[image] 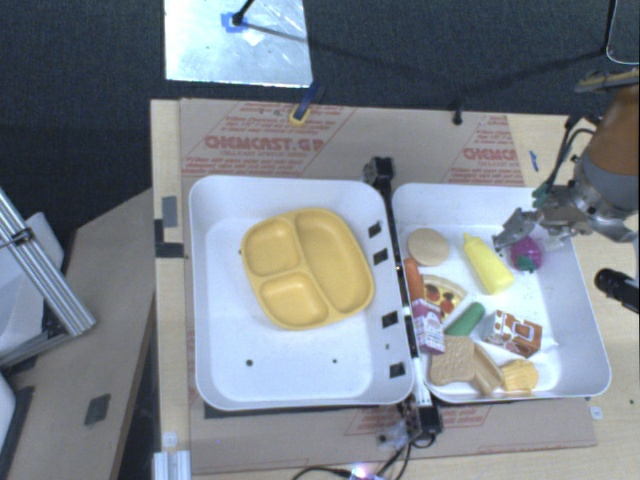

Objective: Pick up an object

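Observation:
The right bin (pixel 578 313) holds several toy foods: a yellow bottle (pixel 488 263), a tan round bun (pixel 429 246), an orange carrot (pixel 412 274), a pizza slice (pixel 444 294), a green pickle (pixel 464 318), a small carton (pixel 515 333), a red packet (pixel 429 330) and tan bread pieces (pixel 460 362). A magenta object (pixel 527 256) lies by the bottle's right side. My gripper (pixel 522 232) hangs at the bin's upper right, directly over the magenta object and touching or nearly touching it. Whether it holds that object cannot be made out.
The left bin (pixel 215 308) bears a yellow divided plate (pixel 305 266). A black divider with clips (pixel 385 258) runs between the bins. A silver sheet (pixel 238 28) lies beyond the bench. A metal frame (pixel 35 278) stands at the left.

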`<state>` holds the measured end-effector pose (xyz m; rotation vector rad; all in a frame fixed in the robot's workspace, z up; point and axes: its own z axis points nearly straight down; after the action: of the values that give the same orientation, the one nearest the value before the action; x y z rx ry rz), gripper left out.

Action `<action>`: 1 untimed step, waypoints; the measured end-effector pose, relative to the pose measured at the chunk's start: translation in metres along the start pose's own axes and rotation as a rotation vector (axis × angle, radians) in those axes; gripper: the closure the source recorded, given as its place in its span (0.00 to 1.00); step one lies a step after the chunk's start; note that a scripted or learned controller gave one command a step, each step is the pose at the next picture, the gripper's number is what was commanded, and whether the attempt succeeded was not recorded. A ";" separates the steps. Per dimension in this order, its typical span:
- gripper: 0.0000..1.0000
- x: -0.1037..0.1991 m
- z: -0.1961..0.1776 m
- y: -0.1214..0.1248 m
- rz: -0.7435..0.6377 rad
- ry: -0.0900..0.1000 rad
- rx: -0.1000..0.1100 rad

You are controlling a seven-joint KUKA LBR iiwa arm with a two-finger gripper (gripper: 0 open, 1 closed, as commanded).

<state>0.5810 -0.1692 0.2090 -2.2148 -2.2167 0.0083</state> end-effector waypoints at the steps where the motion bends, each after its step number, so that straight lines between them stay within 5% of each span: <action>1: 0.00 0.000 -0.006 0.003 -0.002 -0.002 -0.011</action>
<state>0.5837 -0.1690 0.2149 -2.2187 -2.2260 -0.0013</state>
